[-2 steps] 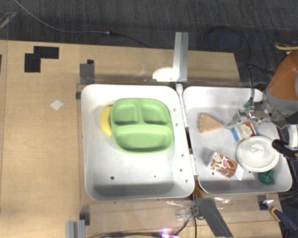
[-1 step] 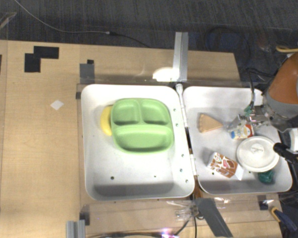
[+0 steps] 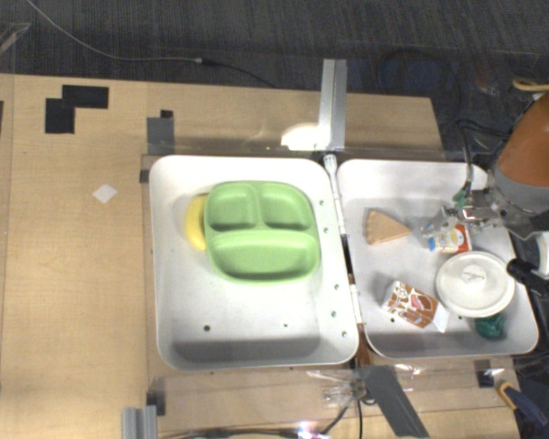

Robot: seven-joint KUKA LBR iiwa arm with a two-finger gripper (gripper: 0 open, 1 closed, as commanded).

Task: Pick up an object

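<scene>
Pale wooden surface point(image 3: 64, 273) carries two shallow white bins side by side, with dark carpet beyond its far edge and a thin cable trailing across it. Inside the left bin point(image 3: 247, 332) sits a green divided tray point(image 3: 259, 230), three compartments moulded into it, and a yellow item point(image 3: 194, 222) peeks out from under its left edge, touching it. Over in the right bin point(image 3: 384, 337) lie the loose objects: a tan wedge point(image 3: 385, 228), triangular and flat, near the middle; a small red-and-white patterned packet point(image 3: 412, 305) toward the near side; a round white lid-like container point(image 3: 475, 282) just right of the packet; a dark green piece point(image 3: 490, 326) tucked against the container's near right edge; and a small orange-and-white packet point(image 3: 454, 238) just beyond the container. Reaching in from the right, the grey arm point(image 3: 531, 154) with its orange band hangs over the bin's far right corner, and the hand point(image 3: 467, 210) sits just above the orange-and-white packet; whether it is spread or closed cannot be told, as the parts blur together with the clutter beneath.
</scene>
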